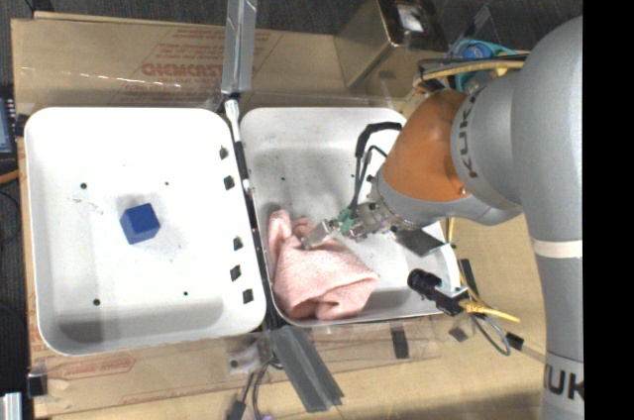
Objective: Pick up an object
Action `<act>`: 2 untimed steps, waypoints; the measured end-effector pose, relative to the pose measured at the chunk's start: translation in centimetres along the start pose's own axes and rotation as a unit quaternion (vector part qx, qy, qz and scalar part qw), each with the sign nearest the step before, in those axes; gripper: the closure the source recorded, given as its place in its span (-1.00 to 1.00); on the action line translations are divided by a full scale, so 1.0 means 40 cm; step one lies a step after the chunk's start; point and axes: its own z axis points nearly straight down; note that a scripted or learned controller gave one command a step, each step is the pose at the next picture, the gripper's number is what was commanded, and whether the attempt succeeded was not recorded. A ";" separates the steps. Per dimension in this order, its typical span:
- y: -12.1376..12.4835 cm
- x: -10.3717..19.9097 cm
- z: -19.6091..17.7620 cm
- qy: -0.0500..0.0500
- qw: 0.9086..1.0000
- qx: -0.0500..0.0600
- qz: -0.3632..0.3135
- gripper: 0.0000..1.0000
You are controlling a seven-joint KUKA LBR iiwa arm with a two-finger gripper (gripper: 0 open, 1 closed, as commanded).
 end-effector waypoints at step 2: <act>-0.021 0.024 0.000 0.000 0.999 0.000 -0.036 -1.00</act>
